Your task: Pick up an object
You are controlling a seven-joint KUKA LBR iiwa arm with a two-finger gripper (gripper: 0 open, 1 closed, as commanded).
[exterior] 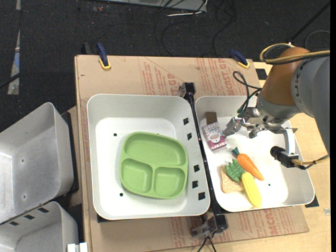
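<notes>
Lying just left of the end effector point(234, 126), pink packet point(213, 135).

At the right of the frame, the arm point(315, 83) is grey with an orange band point(281, 80), a yellow cable point(273, 50) looping above it.
</notes>
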